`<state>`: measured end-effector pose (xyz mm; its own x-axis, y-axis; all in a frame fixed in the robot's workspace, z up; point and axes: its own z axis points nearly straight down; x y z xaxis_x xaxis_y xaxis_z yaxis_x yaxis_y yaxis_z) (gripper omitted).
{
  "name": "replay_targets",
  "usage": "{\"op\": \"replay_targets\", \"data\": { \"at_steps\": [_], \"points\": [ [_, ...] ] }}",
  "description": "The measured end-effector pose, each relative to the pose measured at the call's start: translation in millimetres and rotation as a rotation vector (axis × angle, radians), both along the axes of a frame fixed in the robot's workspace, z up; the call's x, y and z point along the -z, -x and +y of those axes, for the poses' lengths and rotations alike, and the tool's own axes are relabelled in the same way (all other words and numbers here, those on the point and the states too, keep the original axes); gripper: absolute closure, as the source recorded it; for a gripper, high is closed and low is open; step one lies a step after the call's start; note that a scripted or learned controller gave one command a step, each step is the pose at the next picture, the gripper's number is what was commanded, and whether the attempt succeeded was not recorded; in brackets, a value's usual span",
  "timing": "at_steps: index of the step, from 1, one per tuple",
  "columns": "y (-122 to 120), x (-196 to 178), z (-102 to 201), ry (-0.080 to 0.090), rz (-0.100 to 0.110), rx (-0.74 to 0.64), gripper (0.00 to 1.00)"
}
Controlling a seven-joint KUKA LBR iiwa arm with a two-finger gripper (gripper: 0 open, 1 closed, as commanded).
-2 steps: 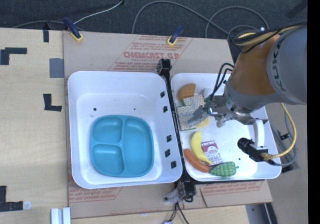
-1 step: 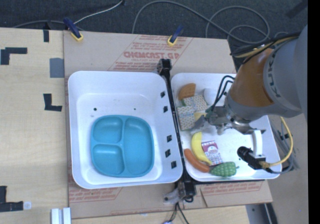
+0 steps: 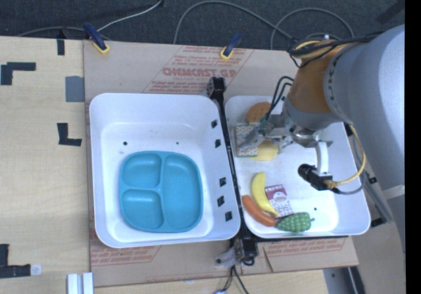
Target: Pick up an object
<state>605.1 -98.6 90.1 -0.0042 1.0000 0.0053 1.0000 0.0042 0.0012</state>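
Where the right white plastic bin (image 3: 342, 223) nears the camera: green knobbly toy vegetable (image 3: 293, 222) at five o'clock, touching orange sausage-shaped toy (image 3: 257, 212), with curved yellow banana (image 3: 261, 192) and small red-and-white carton (image 3: 277, 200) just above. Toward eleven o'clock, pale yellow block (image 3: 267, 152) beside grey speckled packet (image 3: 246, 140), round tan bun (image 3: 258, 112) farthest. Two-finger gripper (image 3: 271, 130) low over block and packet; pincer state cannot tell. At nine o'clock, left white bin (image 3: 105, 112) bearing blue three-compartment plate (image 3: 161, 192).

bench (image 3: 39, 154): wood; cardboard sheet (image 3: 191, 72); left bin (image 3: 105, 115); right bin (image 3: 348, 214)
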Motion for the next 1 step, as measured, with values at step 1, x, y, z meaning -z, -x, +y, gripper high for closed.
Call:
{"op": "replay_targets", "data": {
  "at_steps": [1],
  "points": [
    [-6.7, -17.7, -0.5, 0.004, -0.024, 0.001, 1.00]
  ]
}}
